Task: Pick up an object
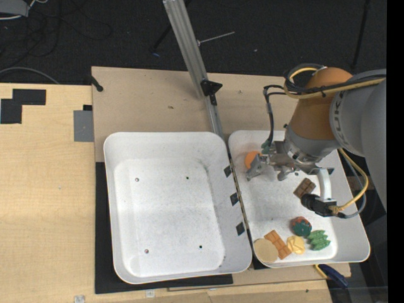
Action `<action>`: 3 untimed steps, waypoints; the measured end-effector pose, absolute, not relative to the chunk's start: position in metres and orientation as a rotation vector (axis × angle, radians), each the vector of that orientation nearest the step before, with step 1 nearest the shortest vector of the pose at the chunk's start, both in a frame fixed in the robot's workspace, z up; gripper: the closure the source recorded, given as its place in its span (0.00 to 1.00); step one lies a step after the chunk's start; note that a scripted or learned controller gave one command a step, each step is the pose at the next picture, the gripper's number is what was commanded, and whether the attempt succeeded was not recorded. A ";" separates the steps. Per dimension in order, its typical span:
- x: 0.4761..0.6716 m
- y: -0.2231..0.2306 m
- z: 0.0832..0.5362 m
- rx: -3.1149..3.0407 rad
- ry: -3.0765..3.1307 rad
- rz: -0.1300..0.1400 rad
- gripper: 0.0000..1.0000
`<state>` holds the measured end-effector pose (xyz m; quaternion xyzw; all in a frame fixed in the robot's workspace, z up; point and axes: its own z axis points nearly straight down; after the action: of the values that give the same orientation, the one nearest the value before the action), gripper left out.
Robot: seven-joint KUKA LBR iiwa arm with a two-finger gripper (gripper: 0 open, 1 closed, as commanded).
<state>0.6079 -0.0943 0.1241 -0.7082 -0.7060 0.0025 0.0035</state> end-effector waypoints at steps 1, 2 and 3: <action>0.609 -0.097 0.137 -2.232 -2.206 0.004 1.00; 0.609 -0.094 0.199 -2.223 -2.224 -0.004 1.00; 0.610 -0.086 0.257 -2.223 -2.225 -0.005 1.00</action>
<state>0.6099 -0.0858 0.2572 -0.7068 -0.7074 -0.0015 -0.0018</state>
